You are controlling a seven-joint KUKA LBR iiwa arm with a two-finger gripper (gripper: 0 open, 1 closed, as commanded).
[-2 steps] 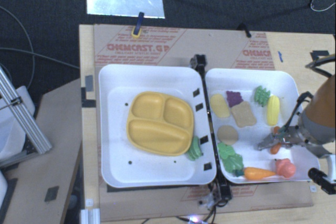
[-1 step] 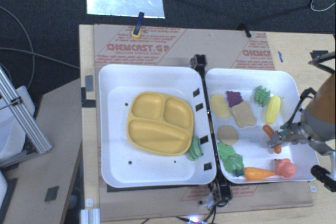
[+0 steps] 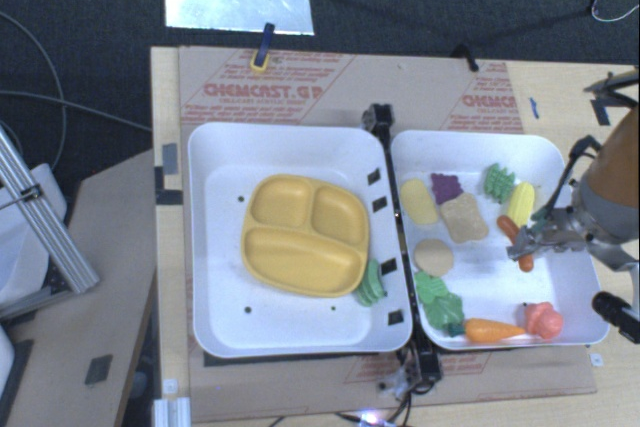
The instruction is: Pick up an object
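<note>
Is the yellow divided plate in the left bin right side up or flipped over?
Right side up: the yellow divided plate shows its three hollow compartments facing up, lying flat in the left bin.

You have open floor in the right bin (image 3: 560,155) through its middle and toward its right wall. Toys crowd its left wall and far edge: a yellow piece (image 3: 418,201), a purple piece (image 3: 446,186), a tan slab (image 3: 464,218). The carrot (image 3: 493,329) and pink toy (image 3: 543,319) block the near edge. In the left bin (image 3: 215,150), the yellow tray (image 3: 305,235) fills the centre; only the margins along its walls are free.
</note>
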